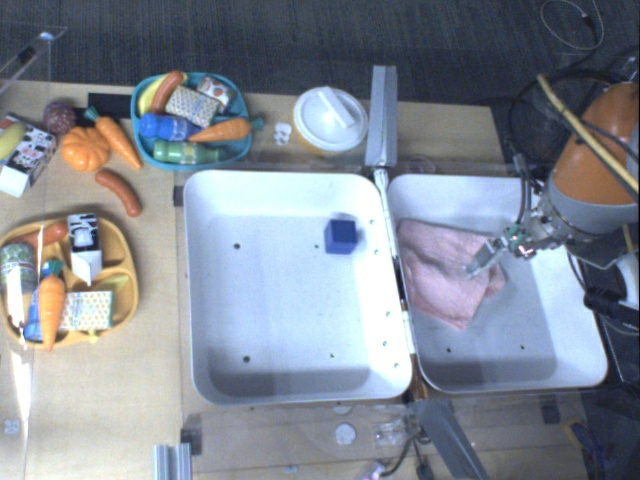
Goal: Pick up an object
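A small blue cube (341,235) lies in the left bin (230,208), near its upper right corner. A crumpled pink cloth (445,270) lies in the right bin (540,358), against its left wall. My gripper (492,253) hangs over the cloth's right edge, reaching in from the right under the grey wrist and orange band. Its tips are low, close to the cloth. Nothing is visibly held.
The divider between the bins (392,268) runs just left of the cloth. A blue bowl of toy food (192,120), a white lidded container (328,118) and a yellow plate of toys (65,280) stand outside the bins. Cables (560,98) hang near the arm.
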Available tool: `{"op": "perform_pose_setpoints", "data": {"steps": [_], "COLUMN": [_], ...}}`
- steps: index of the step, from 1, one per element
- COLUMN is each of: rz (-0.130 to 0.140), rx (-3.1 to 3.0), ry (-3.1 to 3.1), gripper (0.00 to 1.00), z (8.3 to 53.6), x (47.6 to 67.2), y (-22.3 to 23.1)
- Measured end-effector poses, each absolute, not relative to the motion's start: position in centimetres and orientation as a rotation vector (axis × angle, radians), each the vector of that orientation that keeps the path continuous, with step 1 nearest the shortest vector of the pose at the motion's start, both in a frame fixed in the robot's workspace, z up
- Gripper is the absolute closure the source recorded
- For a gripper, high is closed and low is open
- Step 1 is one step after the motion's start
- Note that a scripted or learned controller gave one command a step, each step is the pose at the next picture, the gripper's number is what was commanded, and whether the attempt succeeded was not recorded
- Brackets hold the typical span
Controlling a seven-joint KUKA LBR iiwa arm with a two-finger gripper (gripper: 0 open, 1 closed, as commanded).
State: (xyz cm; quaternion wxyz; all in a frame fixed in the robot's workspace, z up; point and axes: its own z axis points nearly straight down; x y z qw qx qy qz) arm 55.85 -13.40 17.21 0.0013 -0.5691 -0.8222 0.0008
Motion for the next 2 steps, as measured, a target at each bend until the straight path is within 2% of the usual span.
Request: {"op": "perform_pose_setpoints", "data": {"steps": [1,2], "rz": [-0.005,-0.006], "rx": [-1.682,-1.674], "ry": [-2.661,-2.665], "gripper": [0.00,1.00], "z": [9.53,10.26], "x": [57.63,57.79], "y": [-15.38,-15.25]}}
